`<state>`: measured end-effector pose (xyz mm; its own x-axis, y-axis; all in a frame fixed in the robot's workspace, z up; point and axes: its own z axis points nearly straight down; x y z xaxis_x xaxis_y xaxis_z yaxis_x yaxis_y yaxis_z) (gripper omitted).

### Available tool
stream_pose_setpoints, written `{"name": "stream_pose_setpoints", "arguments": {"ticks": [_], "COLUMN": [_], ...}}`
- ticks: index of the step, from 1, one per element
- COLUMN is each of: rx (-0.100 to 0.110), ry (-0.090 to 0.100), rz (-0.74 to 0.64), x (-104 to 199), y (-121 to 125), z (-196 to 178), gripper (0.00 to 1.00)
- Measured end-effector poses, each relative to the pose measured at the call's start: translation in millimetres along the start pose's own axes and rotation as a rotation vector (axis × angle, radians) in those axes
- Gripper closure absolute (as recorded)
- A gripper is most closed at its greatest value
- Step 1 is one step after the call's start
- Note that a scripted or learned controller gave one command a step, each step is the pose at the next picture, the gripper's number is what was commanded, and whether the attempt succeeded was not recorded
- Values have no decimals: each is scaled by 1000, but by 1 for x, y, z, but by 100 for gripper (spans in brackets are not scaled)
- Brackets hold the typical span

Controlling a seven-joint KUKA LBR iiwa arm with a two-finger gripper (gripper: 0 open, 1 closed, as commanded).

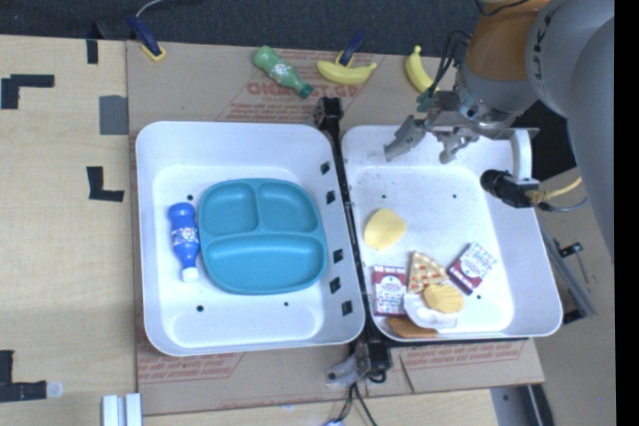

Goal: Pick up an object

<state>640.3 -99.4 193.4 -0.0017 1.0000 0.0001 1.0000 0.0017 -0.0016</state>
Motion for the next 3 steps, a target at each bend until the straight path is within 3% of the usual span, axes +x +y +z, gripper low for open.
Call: {"name": "stream_pose_setpoints", "arguments": {"ticks": [1,2,3], "rx": [2,-2,-6], "ry": [0,-1,-2], "rz": [0,0,1], "x": [5,6,-4], "y": [-24,-17,-53], "z": [80,108,107], "gripper": [0,0,0]}}
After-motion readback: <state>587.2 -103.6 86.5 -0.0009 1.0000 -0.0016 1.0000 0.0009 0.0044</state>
